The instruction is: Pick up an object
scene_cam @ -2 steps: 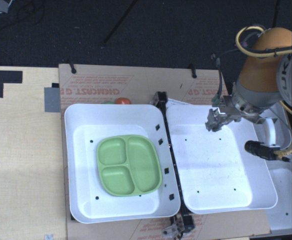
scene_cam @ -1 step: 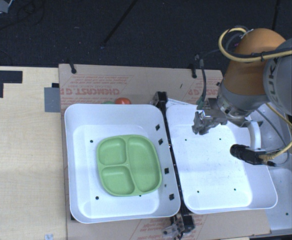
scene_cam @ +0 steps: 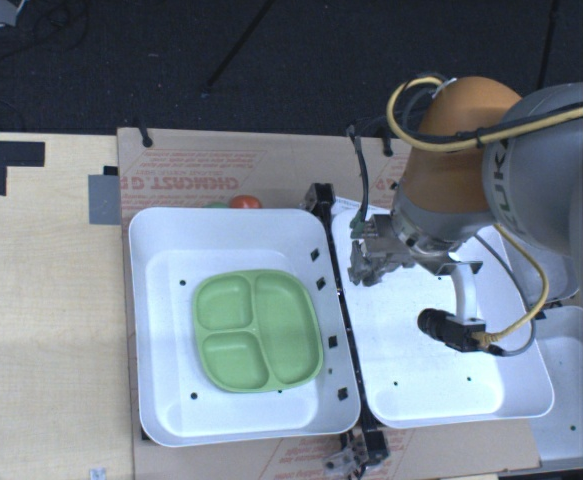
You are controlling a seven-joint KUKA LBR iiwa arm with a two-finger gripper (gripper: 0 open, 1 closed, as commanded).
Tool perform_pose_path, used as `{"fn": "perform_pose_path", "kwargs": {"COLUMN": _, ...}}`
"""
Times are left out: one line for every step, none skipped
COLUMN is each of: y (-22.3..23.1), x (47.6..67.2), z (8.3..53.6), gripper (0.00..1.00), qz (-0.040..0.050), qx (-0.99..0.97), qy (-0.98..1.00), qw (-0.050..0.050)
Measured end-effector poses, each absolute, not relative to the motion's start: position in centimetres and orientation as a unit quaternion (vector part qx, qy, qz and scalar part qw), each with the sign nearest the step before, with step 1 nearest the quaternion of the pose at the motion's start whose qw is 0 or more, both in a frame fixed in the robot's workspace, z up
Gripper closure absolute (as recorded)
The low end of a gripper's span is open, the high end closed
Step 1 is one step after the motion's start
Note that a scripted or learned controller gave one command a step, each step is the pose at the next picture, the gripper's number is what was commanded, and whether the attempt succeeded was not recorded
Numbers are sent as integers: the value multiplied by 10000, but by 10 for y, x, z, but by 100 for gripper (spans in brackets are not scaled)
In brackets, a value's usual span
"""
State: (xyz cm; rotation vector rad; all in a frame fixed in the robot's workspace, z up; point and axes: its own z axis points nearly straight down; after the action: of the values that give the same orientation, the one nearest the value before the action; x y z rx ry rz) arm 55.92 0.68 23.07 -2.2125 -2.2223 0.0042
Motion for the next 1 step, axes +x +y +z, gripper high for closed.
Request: {"fn": "perform_pose_path", "kwargs": {"y": 63, "x": 543, "z": 220, "gripper": 100, "qz": 15, "qx": -7056, "qy": -7086, "qw": 30}}
